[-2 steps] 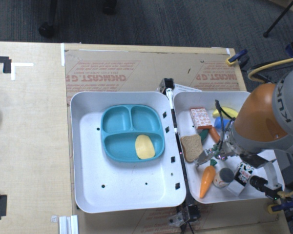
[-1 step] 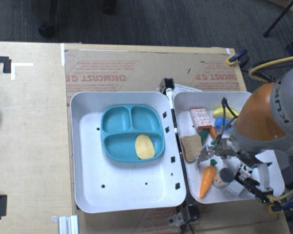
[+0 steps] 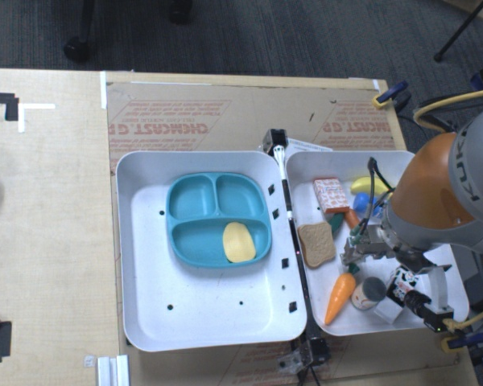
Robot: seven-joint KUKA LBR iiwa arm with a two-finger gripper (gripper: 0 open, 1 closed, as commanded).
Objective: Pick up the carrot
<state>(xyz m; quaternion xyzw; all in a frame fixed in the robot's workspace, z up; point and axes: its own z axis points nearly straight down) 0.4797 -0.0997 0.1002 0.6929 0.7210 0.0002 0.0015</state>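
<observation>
the carrot [image 3: 339, 298] lies in the right bin [image 3: 435, 320], near its front left corner. the gripper [image 3: 356, 253] is just above its top end; its grasp cannot be told.

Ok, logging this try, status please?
Pincer low in right white bin, just above carrot's top. Orange toy carrot lying on bin floor, not gripped. Brown toast slice and small grey cylinder close beside it.
</observation>
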